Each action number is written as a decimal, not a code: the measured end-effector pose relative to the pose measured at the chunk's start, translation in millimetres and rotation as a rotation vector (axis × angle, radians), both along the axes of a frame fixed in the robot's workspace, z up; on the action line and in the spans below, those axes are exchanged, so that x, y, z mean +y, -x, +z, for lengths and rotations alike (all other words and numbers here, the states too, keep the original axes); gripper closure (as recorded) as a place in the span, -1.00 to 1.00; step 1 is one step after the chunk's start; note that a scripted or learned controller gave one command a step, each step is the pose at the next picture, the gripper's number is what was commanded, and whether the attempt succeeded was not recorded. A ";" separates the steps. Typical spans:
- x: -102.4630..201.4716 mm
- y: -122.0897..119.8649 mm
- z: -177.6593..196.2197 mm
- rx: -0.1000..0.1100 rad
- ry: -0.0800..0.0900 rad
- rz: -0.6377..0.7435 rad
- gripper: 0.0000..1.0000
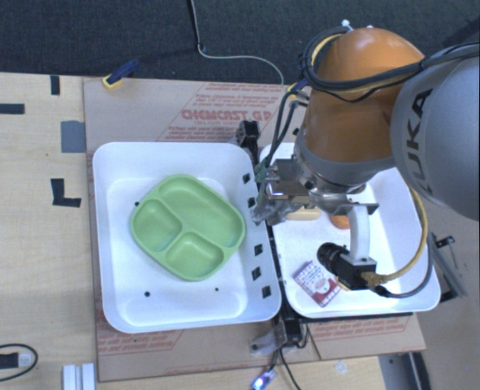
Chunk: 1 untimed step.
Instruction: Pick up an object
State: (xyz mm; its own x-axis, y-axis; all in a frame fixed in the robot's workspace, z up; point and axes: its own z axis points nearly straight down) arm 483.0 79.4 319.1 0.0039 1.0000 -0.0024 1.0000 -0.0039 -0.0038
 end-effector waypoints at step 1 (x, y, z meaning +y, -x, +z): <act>-18.3 -0.8 30.8 -0.005 -0.002 0.004 1.00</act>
